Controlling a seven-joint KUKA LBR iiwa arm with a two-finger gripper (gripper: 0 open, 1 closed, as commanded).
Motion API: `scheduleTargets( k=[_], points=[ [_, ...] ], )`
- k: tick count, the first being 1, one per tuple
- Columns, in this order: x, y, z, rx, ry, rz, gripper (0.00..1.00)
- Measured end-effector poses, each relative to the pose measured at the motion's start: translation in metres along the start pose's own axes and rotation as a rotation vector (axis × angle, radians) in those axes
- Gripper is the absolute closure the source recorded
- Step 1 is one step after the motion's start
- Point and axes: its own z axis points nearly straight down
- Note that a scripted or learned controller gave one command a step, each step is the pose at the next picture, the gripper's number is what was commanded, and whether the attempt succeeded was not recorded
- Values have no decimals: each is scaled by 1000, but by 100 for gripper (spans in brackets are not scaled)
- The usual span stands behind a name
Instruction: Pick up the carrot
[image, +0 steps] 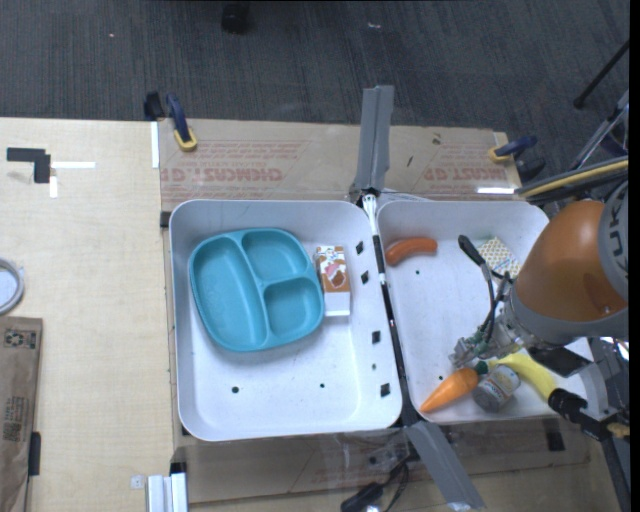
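The carrot (447, 390) lies in the right bin (420, 310) near its front edge. It is orange, with its tip pointing toward the front-left corner and its leafy end up and to the right. My gripper (472, 350) hangs low just above and to the right of the carrot's leafy end, under the grey wrist and the orange band (570, 265). The carrot still rests on the bin floor.
A yellow banana (530, 372) and a grey can (497, 390) lie right beside the carrot. An orange sausage (411, 248) and a black utensil (475, 258) sit further back. The left bin (290, 390) holds a blue divided plate (257, 288) and a small box (333, 270).
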Motion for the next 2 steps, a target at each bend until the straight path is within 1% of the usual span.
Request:
scheduleTargets(
  k=[1,2],
  points=[
    [0,0,0,0,0,-1,0],
    [-11,-3,8,-3,-2,-531,0]
  ],
)
